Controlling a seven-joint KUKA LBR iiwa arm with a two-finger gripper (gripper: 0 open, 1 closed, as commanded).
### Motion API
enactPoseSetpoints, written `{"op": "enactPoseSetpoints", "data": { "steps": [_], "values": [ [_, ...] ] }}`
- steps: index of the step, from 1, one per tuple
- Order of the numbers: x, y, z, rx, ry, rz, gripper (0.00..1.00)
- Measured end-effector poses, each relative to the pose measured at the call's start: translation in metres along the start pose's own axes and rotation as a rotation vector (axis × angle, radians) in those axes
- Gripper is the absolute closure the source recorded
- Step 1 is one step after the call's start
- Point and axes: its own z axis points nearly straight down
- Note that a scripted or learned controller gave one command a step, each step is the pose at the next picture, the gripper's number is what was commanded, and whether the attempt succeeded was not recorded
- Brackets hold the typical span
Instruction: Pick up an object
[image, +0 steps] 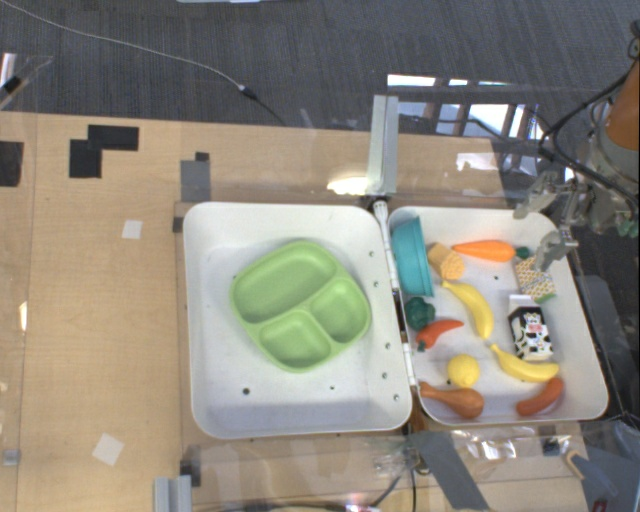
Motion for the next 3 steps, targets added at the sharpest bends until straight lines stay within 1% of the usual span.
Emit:
{"op": "enactPoseSetpoints", "data": {
  "steps": [1,2,3],
  "values": [
    [0.026,-0.012,0.141,0.001,-0.004,0.017,0.0],
    [0.077,0.002,0.149,0.001,-0.005,0.145,0.0],
    [0.103,0.059,0.148,0.0,-0.008,0.173,0.0]
  ]
}}
